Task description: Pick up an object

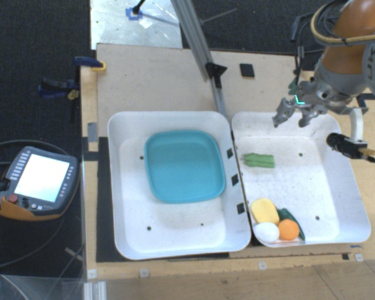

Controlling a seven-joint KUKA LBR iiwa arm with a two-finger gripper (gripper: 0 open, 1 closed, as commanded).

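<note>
Tan surface (156,80) with two shallow white bins side by side: left bin (128,230) holding a teal square plate (184,166), right bin (344,192) holding the objects. Green bean pod (259,160) lying flat near the right bin's left wall, toward the far side. Yellow piece (264,210), white egg-shaped piece (267,232) and orange ball (289,229) clustered touching in the near left corner, over a dark green item (295,220). End effector (291,115) above the right bin's far edge, fingers spread apart, nothing between them, well apart from the pod. Blue clamps (72,86) at the surface's far left edge. Teach pendant (36,183) on dark carpet (31,30) to the left. Slanted metal pole (194,30) at far centre.
</note>
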